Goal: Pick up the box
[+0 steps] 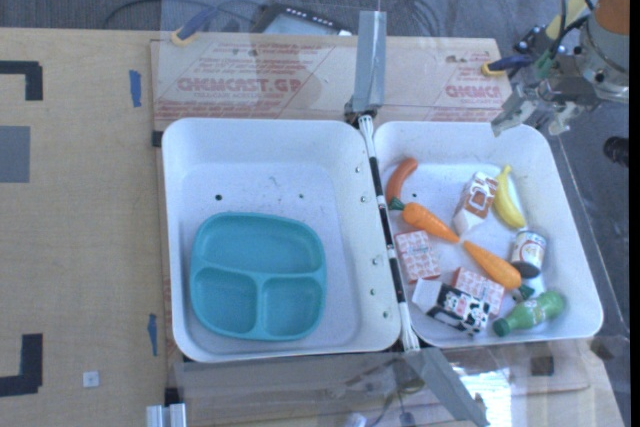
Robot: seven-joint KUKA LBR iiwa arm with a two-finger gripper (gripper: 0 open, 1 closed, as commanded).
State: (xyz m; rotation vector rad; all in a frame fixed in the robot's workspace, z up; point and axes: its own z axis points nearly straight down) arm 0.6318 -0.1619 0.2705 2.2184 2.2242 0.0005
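Several small boxes lie in the right bin (570, 215): a pink-patterned flat box (417, 255) near the divider, a second pink box (480, 289) at the front, and a black-and-white box (455, 308) beside it. A white-and-orange carton (477, 198) stands further back. My gripper (530, 118) hovers over the bin's far right corner, well apart from all the boxes. Its fingers look open, with nothing between them.
Also in the right bin are two carrots (430, 220) (492, 263), a red sausage (401, 178), a banana (510, 200), a can (527, 250) and a green bottle (530, 312). The left bin (260, 155) holds a teal divided tray (258, 275).
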